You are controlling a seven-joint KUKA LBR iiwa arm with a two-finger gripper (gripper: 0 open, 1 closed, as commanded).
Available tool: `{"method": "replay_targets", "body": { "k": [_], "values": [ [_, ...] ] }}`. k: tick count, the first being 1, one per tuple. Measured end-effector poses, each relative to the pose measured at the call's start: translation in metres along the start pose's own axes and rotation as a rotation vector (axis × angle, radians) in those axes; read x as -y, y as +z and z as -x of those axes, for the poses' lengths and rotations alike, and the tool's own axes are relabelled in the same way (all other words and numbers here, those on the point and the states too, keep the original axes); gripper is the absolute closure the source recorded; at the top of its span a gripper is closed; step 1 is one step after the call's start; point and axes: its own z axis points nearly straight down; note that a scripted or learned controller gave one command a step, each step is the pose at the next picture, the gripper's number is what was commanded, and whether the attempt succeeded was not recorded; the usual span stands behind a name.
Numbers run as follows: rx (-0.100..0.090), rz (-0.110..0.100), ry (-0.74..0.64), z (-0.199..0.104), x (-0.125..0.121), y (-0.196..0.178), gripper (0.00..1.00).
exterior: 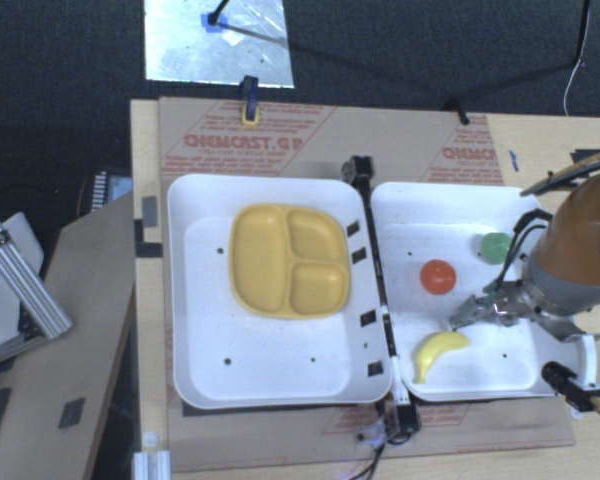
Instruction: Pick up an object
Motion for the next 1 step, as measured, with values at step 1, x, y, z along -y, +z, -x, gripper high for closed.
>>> {"method": "replay_targets", "body": {
  "k": [1],
  "values": [
    [0.002,0.003,0.001,0.0005,-0.0009,-0.0123,1.00]
  ]
}}
